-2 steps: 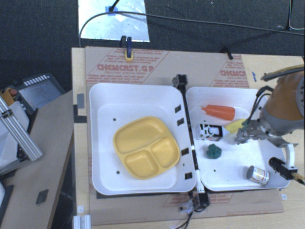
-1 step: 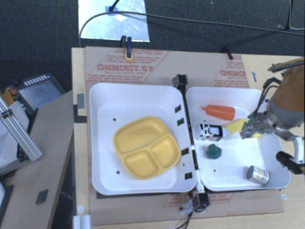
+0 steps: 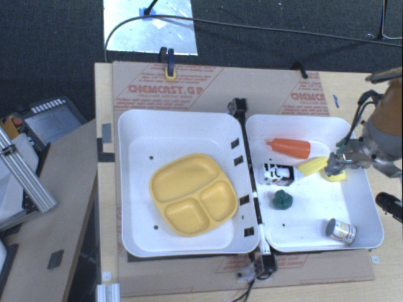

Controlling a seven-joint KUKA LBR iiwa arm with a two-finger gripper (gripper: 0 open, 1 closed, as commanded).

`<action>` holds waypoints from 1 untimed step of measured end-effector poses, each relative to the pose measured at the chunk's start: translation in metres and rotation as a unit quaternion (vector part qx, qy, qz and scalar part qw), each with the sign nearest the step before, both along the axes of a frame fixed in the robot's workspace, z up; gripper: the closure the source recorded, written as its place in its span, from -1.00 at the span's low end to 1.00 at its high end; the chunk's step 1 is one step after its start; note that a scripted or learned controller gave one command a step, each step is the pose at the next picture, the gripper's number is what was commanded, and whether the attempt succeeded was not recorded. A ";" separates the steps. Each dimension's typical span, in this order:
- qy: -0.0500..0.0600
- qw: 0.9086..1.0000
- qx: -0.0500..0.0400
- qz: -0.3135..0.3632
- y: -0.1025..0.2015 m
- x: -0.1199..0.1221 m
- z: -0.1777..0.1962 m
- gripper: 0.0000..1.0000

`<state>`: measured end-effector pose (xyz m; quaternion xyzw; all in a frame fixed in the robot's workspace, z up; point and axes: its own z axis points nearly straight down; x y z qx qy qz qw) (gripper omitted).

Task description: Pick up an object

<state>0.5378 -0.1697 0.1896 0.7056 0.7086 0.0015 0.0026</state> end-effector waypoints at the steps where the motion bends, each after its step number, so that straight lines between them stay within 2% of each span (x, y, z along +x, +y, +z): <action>1: -0.001 1.000 0.000 0.001 0.009 0.006 0.052 1.00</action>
